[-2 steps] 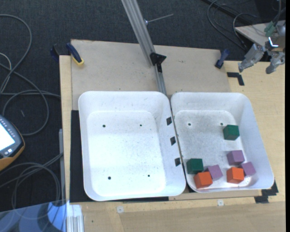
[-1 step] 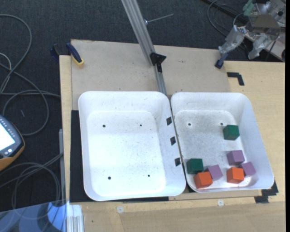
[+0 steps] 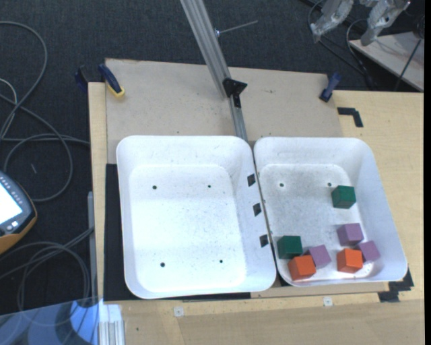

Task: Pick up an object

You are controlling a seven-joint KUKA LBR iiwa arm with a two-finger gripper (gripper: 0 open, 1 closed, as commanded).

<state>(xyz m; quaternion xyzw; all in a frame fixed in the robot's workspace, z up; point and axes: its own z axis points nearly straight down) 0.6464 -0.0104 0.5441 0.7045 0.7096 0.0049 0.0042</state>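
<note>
The right bin (image 3: pixel 381 176) holds several small blocks. A green block (image 3: pixel 343 196) sits alone near its right wall. Along the bin's front lie another green block (image 3: pixel 290 246), two orange blocks (image 3: pixel 302 267) (image 3: pixel 349 259) and three purple blocks (image 3: pixel 319 255) (image 3: pixel 349 234) (image 3: pixel 369 251), packed close together. My gripper (image 3: pixel 355 17) hangs at the top right of the view, beyond the bench's far edge and well away from the blocks. Its two silvery fingers (image 3: pixel 329 17) stand apart with nothing between them.
The left bin (image 3: pixel 128 202) lies beside the right one, their walls touching. A metal pole (image 3: pixel 214 54) slants down from the top to the bins' shared far corner. Blue clamps (image 3: pixel 111 79) (image 3: pixel 329 87) grip the board's far edge. Cables lie on the floor at the left.
</note>
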